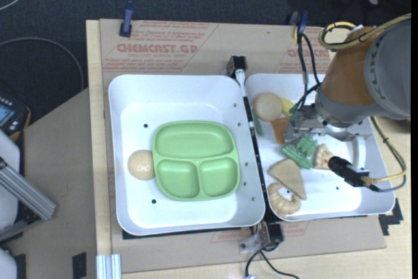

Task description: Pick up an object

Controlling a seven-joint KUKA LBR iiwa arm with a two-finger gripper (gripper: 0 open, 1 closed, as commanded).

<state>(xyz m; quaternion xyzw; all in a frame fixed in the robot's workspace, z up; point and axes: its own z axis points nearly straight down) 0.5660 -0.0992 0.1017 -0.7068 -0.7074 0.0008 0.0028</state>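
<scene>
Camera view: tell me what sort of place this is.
Probably a robotics lab bench set up for grasping trials. Two white bins sit clamped on a board, toy food and a green divided tray lie in them, and cables trail beside the arm.

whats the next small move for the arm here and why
Probably a short straight descent, then close. The end effector sits low in the right bin, above a cluster of a green item and an orange piece, with nothing visibly between its fingers. The tan wedge lies just beside them, so sideways travel risks nudging it.
</scene>
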